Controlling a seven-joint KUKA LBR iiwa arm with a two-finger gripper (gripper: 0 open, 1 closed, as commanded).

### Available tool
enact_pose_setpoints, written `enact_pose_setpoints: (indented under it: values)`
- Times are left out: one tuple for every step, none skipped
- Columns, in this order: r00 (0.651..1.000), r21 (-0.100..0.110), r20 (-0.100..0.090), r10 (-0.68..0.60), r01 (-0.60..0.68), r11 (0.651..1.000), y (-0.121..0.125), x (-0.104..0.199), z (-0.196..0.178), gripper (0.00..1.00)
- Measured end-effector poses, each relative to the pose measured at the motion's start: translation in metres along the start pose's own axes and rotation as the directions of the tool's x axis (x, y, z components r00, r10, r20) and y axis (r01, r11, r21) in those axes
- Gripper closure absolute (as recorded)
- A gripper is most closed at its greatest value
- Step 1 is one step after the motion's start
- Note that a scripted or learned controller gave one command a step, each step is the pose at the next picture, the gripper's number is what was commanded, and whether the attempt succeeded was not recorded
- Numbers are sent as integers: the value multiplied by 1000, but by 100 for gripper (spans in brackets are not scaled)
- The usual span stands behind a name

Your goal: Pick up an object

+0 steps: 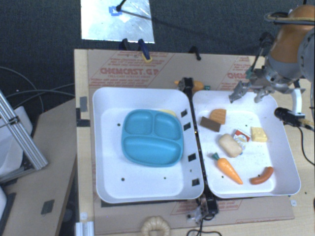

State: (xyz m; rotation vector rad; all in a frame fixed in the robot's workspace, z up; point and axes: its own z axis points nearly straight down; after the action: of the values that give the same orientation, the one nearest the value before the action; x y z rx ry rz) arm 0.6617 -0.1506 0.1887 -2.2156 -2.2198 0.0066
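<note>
Orange-brown wedge-shaped toy food piece point(219, 115). Sits in the far left part of the right shallow white bin point(290, 181), touching a dark brown flat block point(210, 124) at its near-left side.

Further left, in the left shallow white bin point(103, 181): a blue three-compartment plastic tray point(152, 136), well apart from any grasp.

Right of the wedge: a beige rounded roll point(230, 145), a red-and-white packet point(241, 135), a yellow cube point(259, 134).

Above the bin's far edge, right of the wedge: jaws spread, pinching nothing.

Likely trouble: closing on wedge and block together, or nudging the wedge off along the slick bin floor, because of that contact. Could also slip off the sloping faces if gripped across the taper.

Looks small, matte, rounded along the top, flat-cut below, probably light and rigid.
</note>
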Motion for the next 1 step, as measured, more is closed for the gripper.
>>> enact_pose_setpoints:
  values:
    - [1000,-9,1,-1,1,1000,2,0,-5,0]
